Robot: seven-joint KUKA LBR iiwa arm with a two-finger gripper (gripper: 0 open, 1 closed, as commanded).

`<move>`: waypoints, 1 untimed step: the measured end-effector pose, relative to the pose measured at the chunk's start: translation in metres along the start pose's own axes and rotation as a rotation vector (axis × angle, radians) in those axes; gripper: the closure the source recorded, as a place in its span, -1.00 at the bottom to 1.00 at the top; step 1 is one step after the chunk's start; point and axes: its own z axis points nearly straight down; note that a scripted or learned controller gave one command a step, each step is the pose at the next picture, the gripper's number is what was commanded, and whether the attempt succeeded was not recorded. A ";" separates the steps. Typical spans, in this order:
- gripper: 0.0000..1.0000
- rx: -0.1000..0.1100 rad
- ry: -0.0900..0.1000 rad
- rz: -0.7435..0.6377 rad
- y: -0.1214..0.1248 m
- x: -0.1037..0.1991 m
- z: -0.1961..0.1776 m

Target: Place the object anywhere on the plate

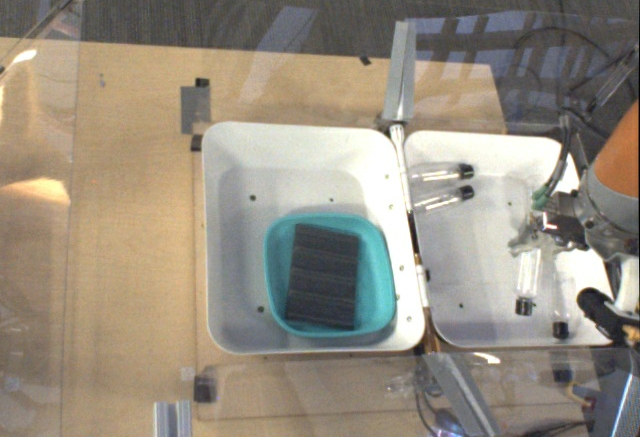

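Observation:
A teal plate (pixel 378 270) sits in the left white bin (pixel 235 225), toward its front. On the plate lies a dark grey ridged block (pixel 323 275), lengthwise front to back. My gripper (pixel 537 235) hangs over the right side of the right bin (pixel 480 315), far from the plate. Just below it lies a clear tube (pixel 526 275) with a black cap, its upper end close to the gripper's tip; whether they touch is unclear.
Two more clear black-capped tubes (pixel 438 171) (pixel 442 195) lie at the back left of the right bin. A small black piece (pixel 560 330) rests near its front right corner. The arm's orange band (pixel 618 160) and cables crowd the right edge.

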 end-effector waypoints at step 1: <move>1.00 -0.001 0.001 -0.005 -0.014 0.066 -0.045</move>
